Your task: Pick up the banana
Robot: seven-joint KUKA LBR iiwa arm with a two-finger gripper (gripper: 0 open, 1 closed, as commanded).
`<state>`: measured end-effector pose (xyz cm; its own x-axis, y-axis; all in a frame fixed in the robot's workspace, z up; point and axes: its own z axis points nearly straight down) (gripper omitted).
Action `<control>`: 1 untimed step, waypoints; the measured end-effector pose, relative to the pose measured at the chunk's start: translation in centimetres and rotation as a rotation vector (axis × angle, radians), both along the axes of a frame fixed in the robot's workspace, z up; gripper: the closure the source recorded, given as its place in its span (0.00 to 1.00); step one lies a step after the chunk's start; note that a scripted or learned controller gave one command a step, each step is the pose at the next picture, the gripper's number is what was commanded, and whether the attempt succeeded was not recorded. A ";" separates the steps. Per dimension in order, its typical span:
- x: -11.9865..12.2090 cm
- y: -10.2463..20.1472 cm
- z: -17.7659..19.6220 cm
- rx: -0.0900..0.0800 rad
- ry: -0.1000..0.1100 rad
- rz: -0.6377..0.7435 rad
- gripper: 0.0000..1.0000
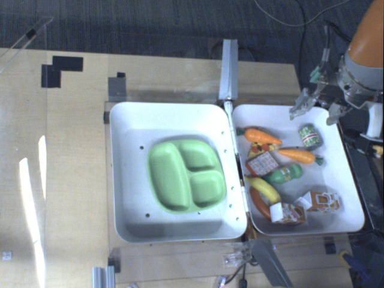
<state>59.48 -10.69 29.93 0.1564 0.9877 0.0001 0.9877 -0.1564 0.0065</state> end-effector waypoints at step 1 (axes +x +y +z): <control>-1.0 0.2 -16.9 0.001 0.003 0.064 0.00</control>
